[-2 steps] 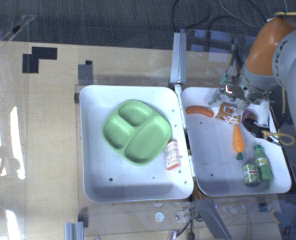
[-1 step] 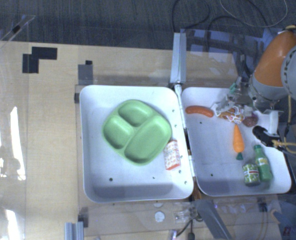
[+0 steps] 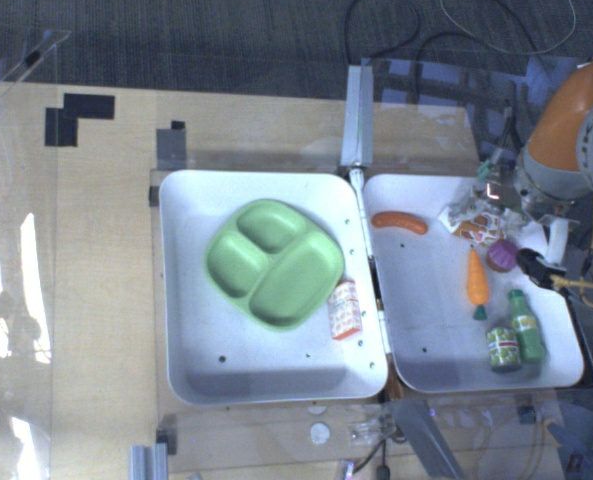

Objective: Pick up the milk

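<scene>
The KUKA arm (image 3: 576,118) is seen reaching in from the right, its gripper (image 3: 492,190) held over the far right part of the right bin (image 3: 426,298), just above a crumpled snack packet (image 3: 474,226). Whether the claw is wide or narrow cannot be told, since it is blurred against the clutter beneath it; nothing is seen to be held.

The milk (image 3: 344,310), taken to be the small white carton with red print, is found in the left bin (image 3: 191,268). It lies on its side, touching the near right edge of the green divided plate (image 3: 274,263) and just beside the wall shared by the two bins. The carton is thus wedged between plate and wall, which is judged to leave little room on either side for a grasp across its width.

The right bin is crowded with other goods: a sausage (image 3: 398,223) at the far left, a carrot (image 3: 477,278) and a purple item (image 3: 502,256) in the middle, and a green bottle (image 3: 525,325) and a green can (image 3: 502,348) at the near right.

The gripper is placed well apart from the milk, over the wrong bin, so the pick is judged not yet begun. A move leftward across the divider would be called for, and a descent along the carton's length is thought safest, as the plate could be nudged.
</scene>
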`<state>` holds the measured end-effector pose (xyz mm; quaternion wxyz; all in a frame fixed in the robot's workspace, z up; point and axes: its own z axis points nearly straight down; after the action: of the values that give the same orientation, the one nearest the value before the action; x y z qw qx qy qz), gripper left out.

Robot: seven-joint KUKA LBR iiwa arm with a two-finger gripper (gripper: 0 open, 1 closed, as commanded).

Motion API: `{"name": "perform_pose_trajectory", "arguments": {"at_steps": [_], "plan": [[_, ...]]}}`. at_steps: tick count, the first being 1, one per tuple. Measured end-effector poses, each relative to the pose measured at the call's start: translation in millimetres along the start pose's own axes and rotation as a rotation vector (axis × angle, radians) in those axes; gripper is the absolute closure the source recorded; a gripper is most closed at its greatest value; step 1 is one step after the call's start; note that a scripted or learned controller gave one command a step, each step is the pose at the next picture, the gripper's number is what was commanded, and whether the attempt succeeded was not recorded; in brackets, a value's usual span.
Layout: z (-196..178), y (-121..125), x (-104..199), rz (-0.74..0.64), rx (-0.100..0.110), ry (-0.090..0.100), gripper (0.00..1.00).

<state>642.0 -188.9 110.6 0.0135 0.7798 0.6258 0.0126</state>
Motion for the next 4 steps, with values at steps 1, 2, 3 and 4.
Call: {"name": "perform_pose_trajectory", "arguments": {"at_steps": [1,2,3,4], "plan": [[20.0,-71.9,-3.6,0.144,0.027,-0.005,0.00],[7.6,-68.5,-1.4,0.140,0.019,-0.002,1.00],[7.6,-68.6,-1.5,0.140,0.019,-0.002,0.00],[21.7,-15.6,-3.5,0.062,0.028,-0.003,0.00]]}}
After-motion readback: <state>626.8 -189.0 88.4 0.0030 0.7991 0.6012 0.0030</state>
